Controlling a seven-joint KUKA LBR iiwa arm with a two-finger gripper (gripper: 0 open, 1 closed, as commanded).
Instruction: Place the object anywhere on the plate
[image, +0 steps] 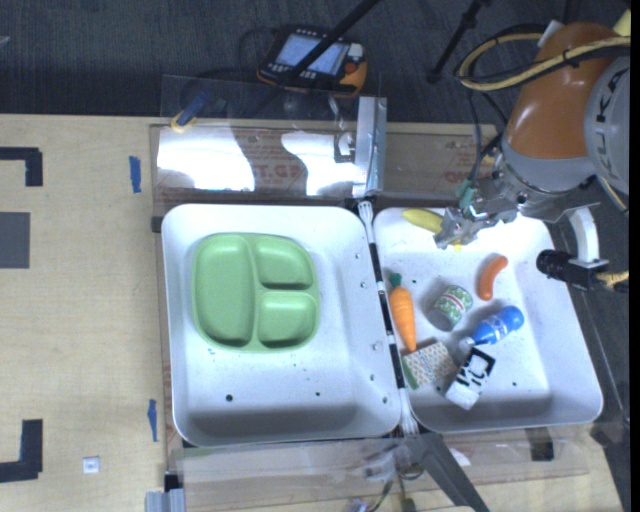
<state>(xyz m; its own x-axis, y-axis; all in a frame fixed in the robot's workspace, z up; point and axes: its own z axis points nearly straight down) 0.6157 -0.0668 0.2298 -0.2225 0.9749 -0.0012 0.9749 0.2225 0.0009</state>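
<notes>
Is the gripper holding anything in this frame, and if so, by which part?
It cannot be told. The gripper sits at the right end of the yellow banana in the right bin, but no grasp is visible.

Green plate (256, 290) alone in left bin (190, 390); right bin (560, 390) crowded with objects.

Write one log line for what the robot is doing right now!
gripper above banana, right bin | green plate in left bin | carrot untouched | nothing placed yet
</notes>
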